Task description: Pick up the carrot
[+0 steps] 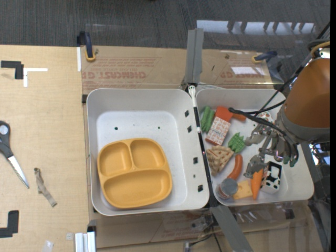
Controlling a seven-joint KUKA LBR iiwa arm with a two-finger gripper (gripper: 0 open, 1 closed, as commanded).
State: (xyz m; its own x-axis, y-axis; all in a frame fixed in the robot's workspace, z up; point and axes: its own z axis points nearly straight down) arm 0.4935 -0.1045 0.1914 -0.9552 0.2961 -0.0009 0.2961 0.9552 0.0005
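The carrot [256,185] is a short orange piece lying almost upright near the front of the right bin [302,190], between a yellow wedge and a black-and-white spotted carton. My gripper [256,167] hangs over the carrot's upper end, right at it or touching it. The grey wrist and the orange band of the arm reach in from the right above it. Cables and the wrist hide part of the bin floor behind the carrot.
Crowding the right bin are a red sausage [237,167], a waffle slice [219,157], a grey can [228,188], green vegetables [208,118], a red-and-white box [219,128] and the spotted carton [272,176]. The left bin holds a yellow divided plate [135,172]. Scissors [10,156] lie far left.
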